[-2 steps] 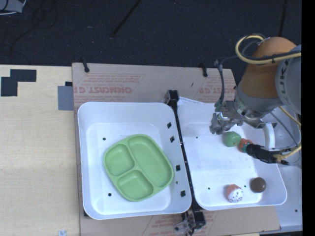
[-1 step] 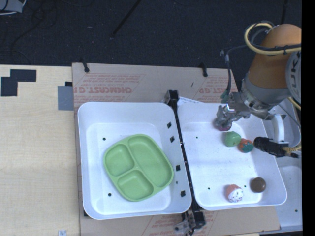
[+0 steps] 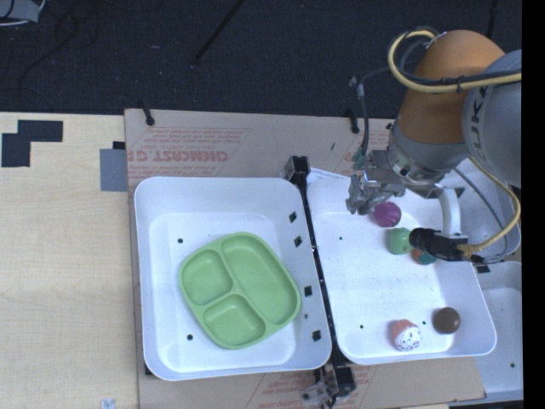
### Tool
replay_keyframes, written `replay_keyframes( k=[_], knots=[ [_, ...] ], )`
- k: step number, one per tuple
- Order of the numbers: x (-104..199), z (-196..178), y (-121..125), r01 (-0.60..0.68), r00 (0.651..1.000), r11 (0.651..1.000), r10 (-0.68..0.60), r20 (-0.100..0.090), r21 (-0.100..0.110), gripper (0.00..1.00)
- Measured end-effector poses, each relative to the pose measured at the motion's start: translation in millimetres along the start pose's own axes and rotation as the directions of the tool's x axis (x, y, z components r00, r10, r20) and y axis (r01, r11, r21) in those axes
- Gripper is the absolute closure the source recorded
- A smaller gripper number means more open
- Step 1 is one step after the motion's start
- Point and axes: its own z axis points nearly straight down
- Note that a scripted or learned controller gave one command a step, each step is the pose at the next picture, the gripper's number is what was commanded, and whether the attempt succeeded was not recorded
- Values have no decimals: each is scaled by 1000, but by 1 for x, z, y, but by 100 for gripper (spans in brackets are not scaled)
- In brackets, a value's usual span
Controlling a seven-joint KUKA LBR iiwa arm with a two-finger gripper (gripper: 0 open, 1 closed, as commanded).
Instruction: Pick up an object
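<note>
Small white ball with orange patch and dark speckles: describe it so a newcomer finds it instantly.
Start at the right-hand white bin, then its near edge. There lies the white ball with an orange patch and dark speckles, left of a plain brown ball. It alone is speckled and two-toned.

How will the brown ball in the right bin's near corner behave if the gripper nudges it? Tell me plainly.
The brown ball looks round and smooth, so it would probably roll rather than slide. It sits close to the right bin's corner wall, which would likely stop it soon. The speckled orange-and-white ball lies just beside it and may get knocked.
</note>
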Motion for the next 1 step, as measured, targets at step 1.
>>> replay_keyframes(
  k=[1],
  knots=[
    [43,4,16,-1,1000,1000,1,1,1,100]
  ],
)
